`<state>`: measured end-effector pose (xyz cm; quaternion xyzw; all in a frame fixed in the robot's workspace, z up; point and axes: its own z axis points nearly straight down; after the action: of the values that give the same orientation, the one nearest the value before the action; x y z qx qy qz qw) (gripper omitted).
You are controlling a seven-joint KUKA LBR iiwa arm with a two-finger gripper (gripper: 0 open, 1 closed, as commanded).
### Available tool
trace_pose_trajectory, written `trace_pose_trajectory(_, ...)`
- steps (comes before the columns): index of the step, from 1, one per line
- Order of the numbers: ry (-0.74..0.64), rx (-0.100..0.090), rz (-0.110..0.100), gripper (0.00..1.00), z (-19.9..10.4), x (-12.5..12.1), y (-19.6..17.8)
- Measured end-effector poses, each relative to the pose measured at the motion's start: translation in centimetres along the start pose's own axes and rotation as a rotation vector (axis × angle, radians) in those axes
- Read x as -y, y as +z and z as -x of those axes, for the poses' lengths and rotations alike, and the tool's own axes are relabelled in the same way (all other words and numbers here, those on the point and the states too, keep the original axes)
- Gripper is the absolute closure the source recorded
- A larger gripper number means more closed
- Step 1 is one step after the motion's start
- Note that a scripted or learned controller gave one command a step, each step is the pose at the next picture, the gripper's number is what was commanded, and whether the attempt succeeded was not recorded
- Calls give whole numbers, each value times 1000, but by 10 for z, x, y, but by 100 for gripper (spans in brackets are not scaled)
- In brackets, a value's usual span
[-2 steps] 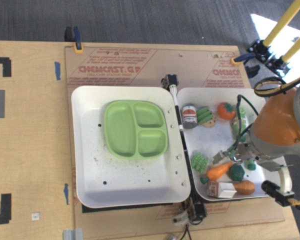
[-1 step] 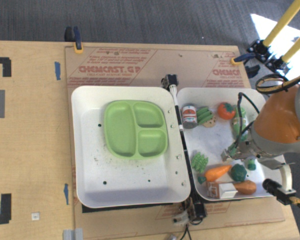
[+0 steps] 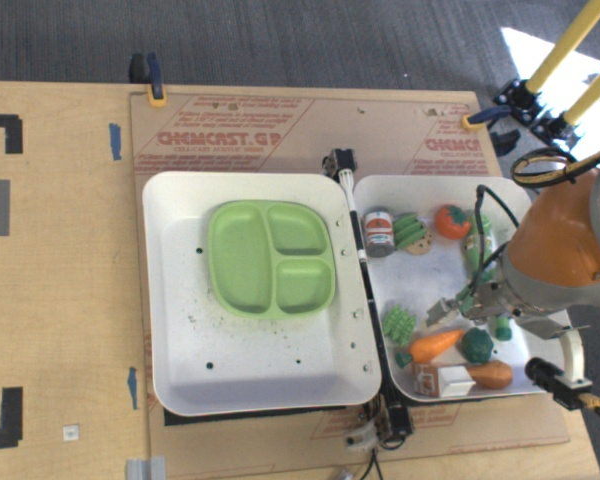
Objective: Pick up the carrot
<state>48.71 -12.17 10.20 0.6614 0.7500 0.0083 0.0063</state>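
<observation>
Arm leans in from the right, claw low over the right bin.

Going left to right: a green plate lies in the left bin; in the right bin a can stands at the back, broccoli sits near the front, and the carrot lies just below the claw, apart from it. I cannot tell whether the claw is spread or pressed together. A tomato sits at the back; a box lies beside the carrot.
</observation>
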Motion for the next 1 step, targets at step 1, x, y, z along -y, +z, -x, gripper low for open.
trace_pose_trajectory(1, -172, 7, -5, 0, -4, 2, 10)
